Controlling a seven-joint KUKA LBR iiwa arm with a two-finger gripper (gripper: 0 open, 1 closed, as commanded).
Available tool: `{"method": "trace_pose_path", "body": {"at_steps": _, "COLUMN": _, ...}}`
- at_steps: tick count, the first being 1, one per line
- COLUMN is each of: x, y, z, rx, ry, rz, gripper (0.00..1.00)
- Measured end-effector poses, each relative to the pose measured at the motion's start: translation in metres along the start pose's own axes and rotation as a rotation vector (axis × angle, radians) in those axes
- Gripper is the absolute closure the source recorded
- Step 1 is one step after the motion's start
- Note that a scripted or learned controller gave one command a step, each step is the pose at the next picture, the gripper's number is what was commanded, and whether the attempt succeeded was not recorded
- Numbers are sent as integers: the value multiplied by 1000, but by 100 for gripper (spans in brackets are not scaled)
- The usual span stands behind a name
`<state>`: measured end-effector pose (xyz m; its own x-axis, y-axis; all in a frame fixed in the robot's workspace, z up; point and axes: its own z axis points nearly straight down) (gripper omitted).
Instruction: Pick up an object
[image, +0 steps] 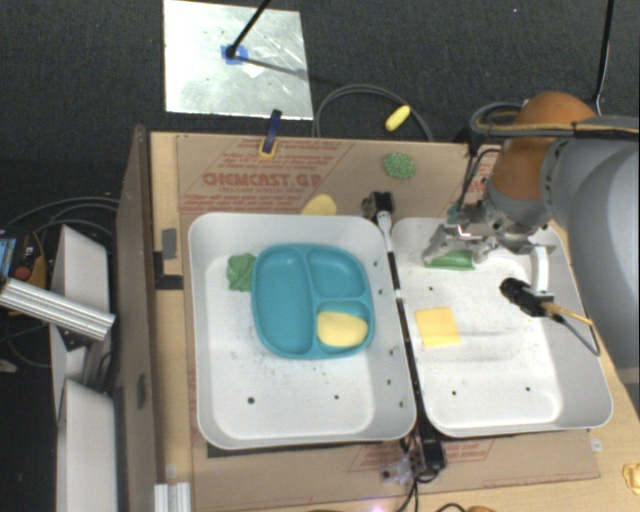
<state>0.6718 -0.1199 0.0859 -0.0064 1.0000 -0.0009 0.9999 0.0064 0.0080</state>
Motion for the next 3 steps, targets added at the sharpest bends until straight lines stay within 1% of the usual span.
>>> {"method": "trace_pose_path", "body": {"at_steps": 1, "x": -1, "y": -1, "z": -12, "rx": -1, "ry": -1, "rz": 0, "gripper": 100}}
{"method": "trace_pose_path", "body": {"at_steps": 2, "x": -1, "y": -1, "z": -11, "rx": 0, "ry": -1, "rz": -1, "gripper": 0}}
{"method": "trace_pose_path", "body": {"at_steps": 3, "x": -15, "y": -47, "z": 2, "rx": 11, "ry": 1, "rz": 7, "gripper": 0}}
